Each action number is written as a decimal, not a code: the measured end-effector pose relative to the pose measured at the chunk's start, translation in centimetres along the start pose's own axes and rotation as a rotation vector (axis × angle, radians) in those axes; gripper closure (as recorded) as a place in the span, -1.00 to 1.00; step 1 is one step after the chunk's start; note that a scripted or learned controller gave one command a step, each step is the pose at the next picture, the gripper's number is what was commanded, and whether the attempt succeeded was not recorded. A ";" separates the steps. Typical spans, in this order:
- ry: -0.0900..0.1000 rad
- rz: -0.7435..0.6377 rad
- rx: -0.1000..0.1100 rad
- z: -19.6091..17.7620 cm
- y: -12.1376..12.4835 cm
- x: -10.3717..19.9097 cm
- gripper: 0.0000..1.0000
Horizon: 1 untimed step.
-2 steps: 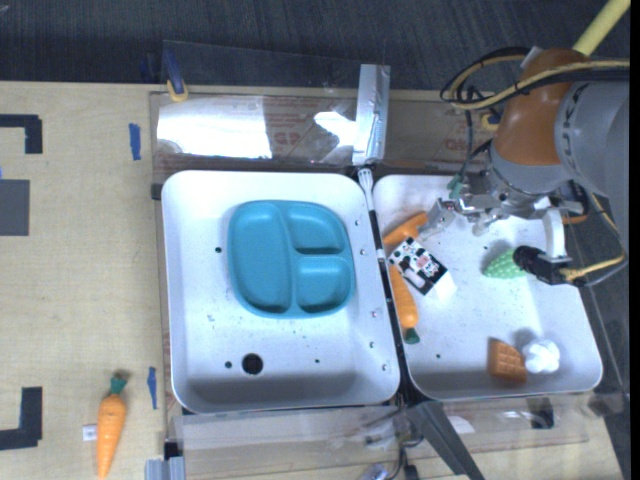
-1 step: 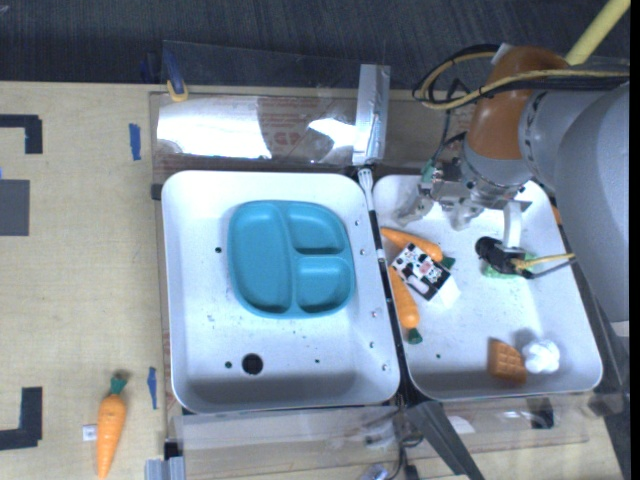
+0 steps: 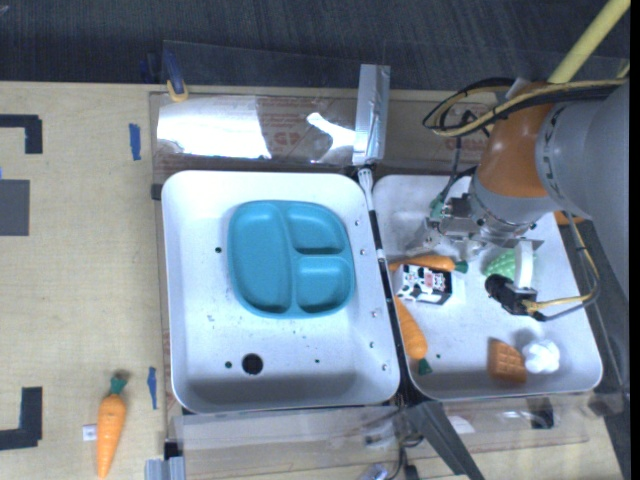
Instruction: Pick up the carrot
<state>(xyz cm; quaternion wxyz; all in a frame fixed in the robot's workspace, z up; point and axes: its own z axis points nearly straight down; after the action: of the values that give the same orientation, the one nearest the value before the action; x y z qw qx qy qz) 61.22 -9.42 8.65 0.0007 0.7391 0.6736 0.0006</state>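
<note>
Arm (image 3: 560, 158): it is reaching in from the right, its grey body and orange band hanging over the back of the right bin (image 3: 580, 368).
Gripper (image 3: 462, 230): it is hovering low over the back left part of the right bin; the wrist is hiding its fingers, so whether they are spread or closed cannot be told.
Carrot (image 3: 410, 333): it is lying in the right bin against the left wall, pointing toward the front, apart from the gripper.
Other things in the right bin: a black-and-white card (image 3: 425, 285) is sitting just beside the carrot's upper end, with what may be an orange piece (image 3: 430, 264) above it; a green item (image 3: 505, 264) is lying under the wrist.
Left bin (image 3: 190, 368): it is holding a blue divided tray (image 3: 292, 256).
Bench (image 3: 70, 298): a second carrot (image 3: 110, 426) is lying on the wood, outside both bins, at the front left.
</note>
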 end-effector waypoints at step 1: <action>0.000 0.002 -0.007 -1.3 0.2 0.0 1.00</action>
<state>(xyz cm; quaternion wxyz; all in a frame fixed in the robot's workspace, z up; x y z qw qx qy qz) 61.45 -9.46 9.90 0.0034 0.7397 0.6729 0.0031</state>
